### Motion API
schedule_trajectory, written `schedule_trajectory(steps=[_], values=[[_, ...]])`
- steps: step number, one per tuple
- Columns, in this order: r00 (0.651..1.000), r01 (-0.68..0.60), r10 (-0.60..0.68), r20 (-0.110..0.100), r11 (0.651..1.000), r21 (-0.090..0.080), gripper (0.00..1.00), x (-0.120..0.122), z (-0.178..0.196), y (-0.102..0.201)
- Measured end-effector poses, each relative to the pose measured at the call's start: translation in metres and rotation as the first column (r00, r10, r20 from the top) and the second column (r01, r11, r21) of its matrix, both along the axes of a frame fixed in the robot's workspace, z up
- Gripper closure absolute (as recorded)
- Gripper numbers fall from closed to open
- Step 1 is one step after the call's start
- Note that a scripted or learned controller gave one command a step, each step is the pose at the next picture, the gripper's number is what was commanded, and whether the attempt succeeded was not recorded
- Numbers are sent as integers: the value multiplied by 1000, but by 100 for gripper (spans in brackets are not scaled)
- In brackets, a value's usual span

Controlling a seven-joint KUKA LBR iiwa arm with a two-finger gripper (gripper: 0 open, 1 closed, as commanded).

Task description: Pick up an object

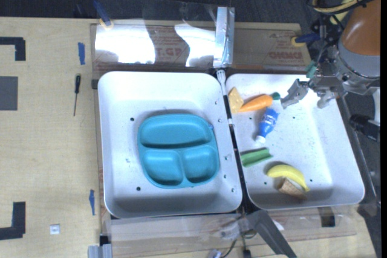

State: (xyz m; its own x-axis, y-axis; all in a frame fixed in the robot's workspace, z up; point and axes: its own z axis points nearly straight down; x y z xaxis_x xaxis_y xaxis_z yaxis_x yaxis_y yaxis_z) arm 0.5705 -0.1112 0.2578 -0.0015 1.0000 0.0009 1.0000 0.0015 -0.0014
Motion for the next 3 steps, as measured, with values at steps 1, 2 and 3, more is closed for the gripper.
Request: schedule_trajectory(steps=[1,2,3], values=[[1000,-17,17,-7,1000,1,0,27,-112,20],[990,144,-144,4,990,1,0,33,-171,2],[989,146,-146,9,989,1,100,34,-159,2]])
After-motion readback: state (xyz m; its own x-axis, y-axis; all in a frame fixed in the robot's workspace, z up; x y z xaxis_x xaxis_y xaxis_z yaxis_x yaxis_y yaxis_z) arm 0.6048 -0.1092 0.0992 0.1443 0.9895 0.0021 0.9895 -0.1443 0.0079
